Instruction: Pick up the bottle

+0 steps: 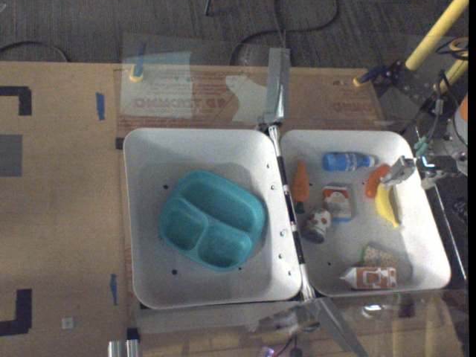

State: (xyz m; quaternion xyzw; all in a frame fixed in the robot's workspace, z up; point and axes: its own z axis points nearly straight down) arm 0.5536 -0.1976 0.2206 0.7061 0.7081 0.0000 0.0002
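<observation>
The bottle [347, 161] is blue with a paler right end. It lies on its side near the far wall of the right bin [439, 262]. My gripper [400, 172] hangs over that bin's right side, a short way right of the bottle and a little nearer the camera, apart from it. It sits above an orange item [374, 182] and the top of a yellow banana [387, 207]. Nothing shows between the gripper and the bottle.
The right bin also holds a carrot [300, 183], a small red-and-white carton [338, 201], a small round toy [317, 225], a patterned packet [381, 256] and a lying carton [370, 277]. A teal divided plate [213, 219] lies in the left bin [145, 155].
</observation>
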